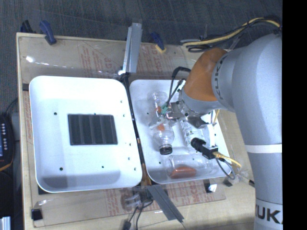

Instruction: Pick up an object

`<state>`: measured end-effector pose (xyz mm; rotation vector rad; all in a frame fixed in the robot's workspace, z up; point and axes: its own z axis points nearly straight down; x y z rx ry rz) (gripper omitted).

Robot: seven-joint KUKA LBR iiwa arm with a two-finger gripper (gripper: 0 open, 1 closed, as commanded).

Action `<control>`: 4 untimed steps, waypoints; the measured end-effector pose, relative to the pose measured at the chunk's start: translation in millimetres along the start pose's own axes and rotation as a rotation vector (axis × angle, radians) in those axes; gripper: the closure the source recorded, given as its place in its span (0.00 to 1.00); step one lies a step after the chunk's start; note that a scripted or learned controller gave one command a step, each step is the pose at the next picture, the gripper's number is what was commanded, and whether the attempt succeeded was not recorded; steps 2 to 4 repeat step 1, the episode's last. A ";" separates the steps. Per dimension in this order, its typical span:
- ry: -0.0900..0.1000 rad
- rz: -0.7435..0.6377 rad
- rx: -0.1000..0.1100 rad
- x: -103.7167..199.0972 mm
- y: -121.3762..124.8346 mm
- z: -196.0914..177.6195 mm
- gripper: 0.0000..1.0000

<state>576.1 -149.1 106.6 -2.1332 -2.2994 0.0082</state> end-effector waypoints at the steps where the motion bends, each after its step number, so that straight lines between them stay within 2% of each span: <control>1: 0.001 0.029 -0.003 34.2 32.6 -80.8 1.00; 4: 0.001 0.029 -0.003 34.2 32.6 -80.8 1.00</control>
